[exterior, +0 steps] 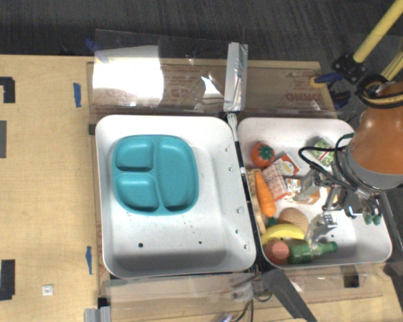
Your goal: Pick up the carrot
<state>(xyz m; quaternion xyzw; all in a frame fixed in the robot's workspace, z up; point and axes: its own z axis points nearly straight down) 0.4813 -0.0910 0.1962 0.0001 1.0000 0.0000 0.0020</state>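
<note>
The carrot point(264, 194) lies along the left wall of the right bin point(375, 245). The end effector point(324, 215) hangs at its 4 o'clock, near the banana point(283, 232); whether it is apart or together cannot be told.

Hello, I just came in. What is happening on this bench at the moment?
A grey and orange robot arm reaches into the right bin, which holds toy food. Its hand hangs over the right part of the pile, near a banana and a green bottle. The carrot it should pick lies untouched along the bin's left wall, below a tomato. The left bin holds a teal divided plate.
</note>
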